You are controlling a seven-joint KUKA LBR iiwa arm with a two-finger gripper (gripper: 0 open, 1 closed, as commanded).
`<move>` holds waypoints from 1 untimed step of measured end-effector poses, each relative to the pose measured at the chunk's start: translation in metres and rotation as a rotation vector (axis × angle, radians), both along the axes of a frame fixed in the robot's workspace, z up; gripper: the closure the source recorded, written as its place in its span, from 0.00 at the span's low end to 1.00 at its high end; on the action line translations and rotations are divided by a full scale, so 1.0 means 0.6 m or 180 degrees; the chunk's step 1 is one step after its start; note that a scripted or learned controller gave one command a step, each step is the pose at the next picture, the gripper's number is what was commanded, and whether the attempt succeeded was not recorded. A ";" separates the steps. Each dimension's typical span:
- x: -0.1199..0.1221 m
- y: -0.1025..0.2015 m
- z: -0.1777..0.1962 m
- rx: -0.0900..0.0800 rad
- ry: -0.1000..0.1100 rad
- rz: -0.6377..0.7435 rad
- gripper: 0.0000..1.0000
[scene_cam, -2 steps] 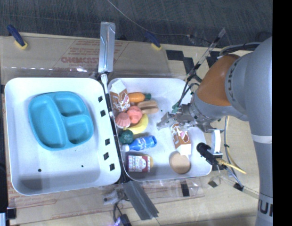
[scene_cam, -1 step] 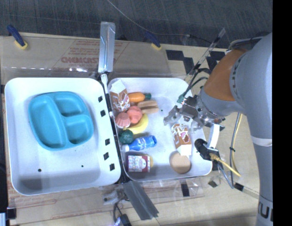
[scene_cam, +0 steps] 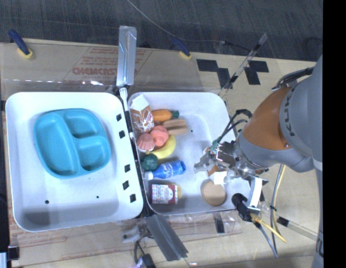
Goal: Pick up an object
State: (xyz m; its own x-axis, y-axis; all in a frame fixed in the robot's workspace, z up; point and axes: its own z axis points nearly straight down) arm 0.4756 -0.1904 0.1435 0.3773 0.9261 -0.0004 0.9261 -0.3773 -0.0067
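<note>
Two bins (scene_cam: pixel 17 149); one blue tray (scene_cam: pixel 72 141); one claw (scene_cam: pixel 215 163).

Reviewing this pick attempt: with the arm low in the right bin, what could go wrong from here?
1. The gripper sits beside the round tan object, off its centre; a close there might pinch its edge and roll it away.
2. That object lies near the right bin's front wall, so a descent could strike the wall.
3. The left-side items, like the blue bottle, are tightly packed; reaching there could jostle neighbours.

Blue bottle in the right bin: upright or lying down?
Lying down. The blue bottle rests on its side on the floor of the right bin, white cap toward the divider, just above the red-labelled jar.
</note>
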 end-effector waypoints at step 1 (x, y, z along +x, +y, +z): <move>0.051 -0.007 -0.085 -0.0006 -0.0018 0.0000 0.00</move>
State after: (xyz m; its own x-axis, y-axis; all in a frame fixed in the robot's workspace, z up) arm 0.5061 -0.1947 0.0923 0.3772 0.9261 0.0001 0.9261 -0.3772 -0.0008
